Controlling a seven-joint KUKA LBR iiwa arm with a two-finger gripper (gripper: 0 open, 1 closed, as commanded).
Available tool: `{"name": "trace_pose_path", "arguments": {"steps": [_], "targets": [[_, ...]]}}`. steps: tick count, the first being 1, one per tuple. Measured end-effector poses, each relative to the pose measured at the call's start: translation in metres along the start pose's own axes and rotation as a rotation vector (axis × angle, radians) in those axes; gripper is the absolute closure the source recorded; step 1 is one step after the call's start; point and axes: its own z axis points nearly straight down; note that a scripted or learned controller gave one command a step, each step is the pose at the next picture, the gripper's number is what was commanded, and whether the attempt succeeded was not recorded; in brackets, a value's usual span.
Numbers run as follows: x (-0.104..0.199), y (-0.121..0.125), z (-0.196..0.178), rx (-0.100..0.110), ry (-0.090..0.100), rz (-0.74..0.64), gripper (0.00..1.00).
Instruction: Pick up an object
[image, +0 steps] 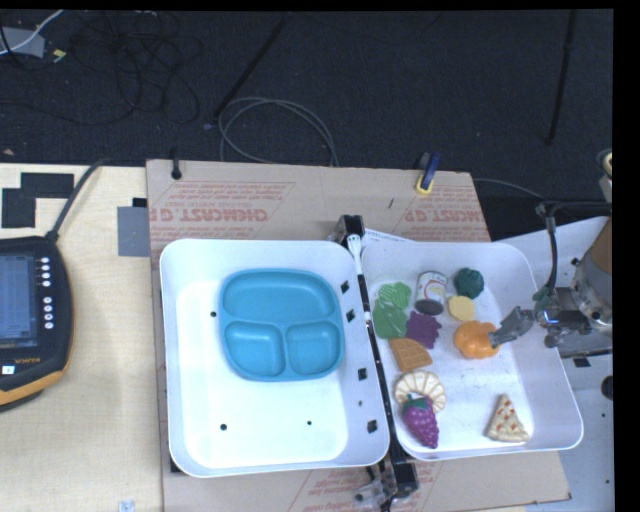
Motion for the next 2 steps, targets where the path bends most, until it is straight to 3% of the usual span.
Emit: {"name": "trace_pose_path", "arguments": {"steps": [1,2], "targets": [[0.014,0.027,0.093,0.005,0.003,-0.003,0.00],[0.042,0.099,0.112,0.010,0.002,-0.008,0.00]]}}
